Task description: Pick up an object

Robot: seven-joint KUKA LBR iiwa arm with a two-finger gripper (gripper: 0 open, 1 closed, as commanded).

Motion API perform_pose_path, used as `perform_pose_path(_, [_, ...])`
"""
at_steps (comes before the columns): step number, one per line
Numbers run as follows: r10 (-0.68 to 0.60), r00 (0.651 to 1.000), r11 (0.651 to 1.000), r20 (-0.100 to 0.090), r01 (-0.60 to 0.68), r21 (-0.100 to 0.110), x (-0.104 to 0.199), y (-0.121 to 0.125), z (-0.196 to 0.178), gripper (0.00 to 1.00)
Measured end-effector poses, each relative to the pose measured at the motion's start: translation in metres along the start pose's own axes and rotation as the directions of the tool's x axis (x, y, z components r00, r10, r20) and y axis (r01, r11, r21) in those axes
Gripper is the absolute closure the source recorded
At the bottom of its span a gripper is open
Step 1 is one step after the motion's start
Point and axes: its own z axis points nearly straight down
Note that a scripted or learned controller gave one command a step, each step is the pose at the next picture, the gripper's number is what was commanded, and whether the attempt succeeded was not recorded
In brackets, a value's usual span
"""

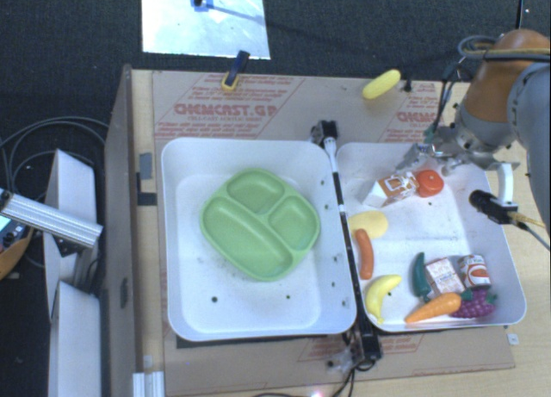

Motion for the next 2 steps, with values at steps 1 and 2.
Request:
perform_pose_path(1, [0.004, 1.000, 1.000, -0.001, -0.004, 0.001, 0.000, -0.001, 0.002, 0.00])
perform_pose_path(2, [0.001, 1.000, 1.000, 0.001, -0.001, -0.006, 0.001, 0.002, -0.010, 1.00])
